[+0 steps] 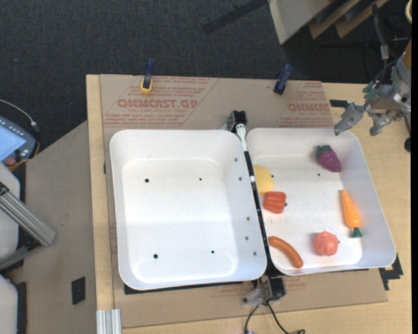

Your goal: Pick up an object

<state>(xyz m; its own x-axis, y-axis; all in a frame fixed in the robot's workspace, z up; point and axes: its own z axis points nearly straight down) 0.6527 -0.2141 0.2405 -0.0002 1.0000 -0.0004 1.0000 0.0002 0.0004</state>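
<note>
Six items, all in right bin (372, 196), right half of frame. Purple grapes (328, 158) upper right. Yellow piece (262, 177) against left wall. Red pepper (274, 201) just below it. Carrot (351, 210) upright along right side. Sausage (286, 251) tilted, lower left. Pink-red fruit (326, 243) lower right.

- A dark grey carpeted floor (78, 39) fills the top and left of the camera view.
- A pale wooden bench top (65, 215) sits on it, with a brown cardboard sheet (196, 98) printed in red lettering laid over it.
- A yellow-and-blue clamp (147, 77) and a blue clamp (283, 79) grip the sheet's far edge.
- An aluminium rail (26, 215) slants across the left edge.
- Light-coloured furniture (313, 16) stands at the top right.
- Lighting is even and soft.
</note>
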